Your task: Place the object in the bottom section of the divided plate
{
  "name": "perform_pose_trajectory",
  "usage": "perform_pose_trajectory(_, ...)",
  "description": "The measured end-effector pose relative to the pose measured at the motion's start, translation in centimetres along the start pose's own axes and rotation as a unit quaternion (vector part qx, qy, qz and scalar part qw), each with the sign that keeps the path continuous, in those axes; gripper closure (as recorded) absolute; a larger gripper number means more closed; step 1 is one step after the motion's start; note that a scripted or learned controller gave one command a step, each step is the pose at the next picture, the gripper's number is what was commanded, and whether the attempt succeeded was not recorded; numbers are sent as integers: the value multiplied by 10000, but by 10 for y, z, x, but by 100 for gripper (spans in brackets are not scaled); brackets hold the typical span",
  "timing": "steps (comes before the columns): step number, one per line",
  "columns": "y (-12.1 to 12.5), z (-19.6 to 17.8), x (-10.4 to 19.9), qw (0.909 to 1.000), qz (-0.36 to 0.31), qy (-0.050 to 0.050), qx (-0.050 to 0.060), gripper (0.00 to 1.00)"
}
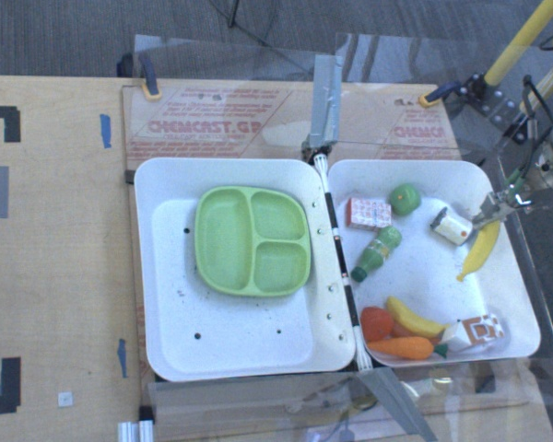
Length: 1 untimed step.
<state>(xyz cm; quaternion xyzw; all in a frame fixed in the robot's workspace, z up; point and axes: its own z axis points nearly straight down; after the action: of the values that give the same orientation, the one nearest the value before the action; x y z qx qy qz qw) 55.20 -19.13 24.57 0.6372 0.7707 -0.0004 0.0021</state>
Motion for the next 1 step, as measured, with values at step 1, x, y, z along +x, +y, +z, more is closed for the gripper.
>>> perform_pose_trajectory(1, -67, 53, 33, 9998, -185, 18, 10, 100)
